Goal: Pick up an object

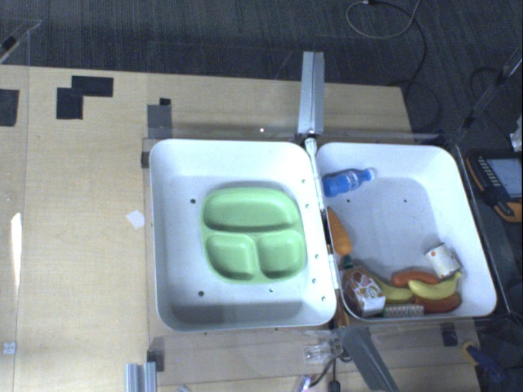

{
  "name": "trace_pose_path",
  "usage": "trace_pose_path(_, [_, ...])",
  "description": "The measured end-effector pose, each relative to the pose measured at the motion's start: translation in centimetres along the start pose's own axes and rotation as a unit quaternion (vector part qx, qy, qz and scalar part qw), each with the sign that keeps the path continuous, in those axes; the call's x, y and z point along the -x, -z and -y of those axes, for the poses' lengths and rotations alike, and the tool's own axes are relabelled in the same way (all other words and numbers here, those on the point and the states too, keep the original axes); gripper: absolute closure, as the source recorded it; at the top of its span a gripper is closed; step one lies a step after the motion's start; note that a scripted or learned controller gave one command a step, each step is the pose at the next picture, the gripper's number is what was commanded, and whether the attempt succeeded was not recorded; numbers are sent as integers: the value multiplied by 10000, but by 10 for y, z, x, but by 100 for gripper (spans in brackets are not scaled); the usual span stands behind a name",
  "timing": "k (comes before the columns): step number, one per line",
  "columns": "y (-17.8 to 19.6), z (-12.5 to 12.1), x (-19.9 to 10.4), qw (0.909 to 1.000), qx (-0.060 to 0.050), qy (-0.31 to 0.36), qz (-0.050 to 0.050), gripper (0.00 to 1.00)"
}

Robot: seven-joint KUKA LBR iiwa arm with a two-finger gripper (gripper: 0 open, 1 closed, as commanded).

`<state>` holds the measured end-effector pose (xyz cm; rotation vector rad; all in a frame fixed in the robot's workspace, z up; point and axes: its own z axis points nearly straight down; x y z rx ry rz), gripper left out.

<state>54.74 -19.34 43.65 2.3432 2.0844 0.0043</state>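
A green divided tray (pixel 252 233) lies flat in the middle of the left bin (pixel 176 219). In the right bin (pixel 445 186), a blue bottle (pixel 346 181) lies near the far left corner. An orange carrot-like piece (pixel 339 237) rests against that bin's left wall. Along the near edge lie a small printed packet (pixel 363 291), a yellow banana (pixel 433 285), red pieces (pixel 437 303) and a small white cup with a red band (pixel 443 260).
A metal post (pixel 311 96) stands behind the seam between the bins. Black cables (pixel 392 11) trail on the dark floor at the back. Wooden bench surface (pixel 82 243) extends to the left. A dark device (pixel 498 178) sits at the right.
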Motion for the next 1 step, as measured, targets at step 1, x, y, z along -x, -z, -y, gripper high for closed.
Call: trace_pose_path(1, [12,-2,-1,10000,34,47,14,100])
